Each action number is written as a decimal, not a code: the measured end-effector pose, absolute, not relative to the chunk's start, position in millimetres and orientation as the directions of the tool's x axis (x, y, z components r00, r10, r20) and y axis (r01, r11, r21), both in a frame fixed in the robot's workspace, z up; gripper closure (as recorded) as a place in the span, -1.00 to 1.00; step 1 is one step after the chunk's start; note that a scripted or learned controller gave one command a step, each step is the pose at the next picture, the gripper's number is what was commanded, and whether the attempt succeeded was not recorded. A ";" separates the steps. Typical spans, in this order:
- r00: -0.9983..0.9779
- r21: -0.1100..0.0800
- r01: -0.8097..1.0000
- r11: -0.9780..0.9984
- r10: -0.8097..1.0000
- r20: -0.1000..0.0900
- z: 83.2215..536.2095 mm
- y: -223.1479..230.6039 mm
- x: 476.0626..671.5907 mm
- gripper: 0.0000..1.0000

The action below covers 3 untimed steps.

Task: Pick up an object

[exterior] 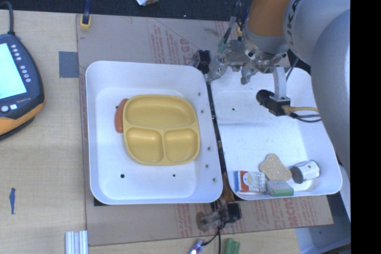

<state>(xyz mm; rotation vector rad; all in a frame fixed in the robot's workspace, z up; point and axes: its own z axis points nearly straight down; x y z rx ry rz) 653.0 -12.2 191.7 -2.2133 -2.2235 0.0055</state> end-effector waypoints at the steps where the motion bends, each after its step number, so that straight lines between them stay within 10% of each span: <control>1: -0.008 -0.007 1.000 0.008 1.000 0.000 202.2 -12.9 653.2 1.00; 2: -0.005 -0.005 1.000 0.005 1.000 0.000 191.7 29.2 656.0 1.00; 3: -0.007 -0.004 1.000 0.007 1.000 -0.001 191.5 93.4 608.4 1.00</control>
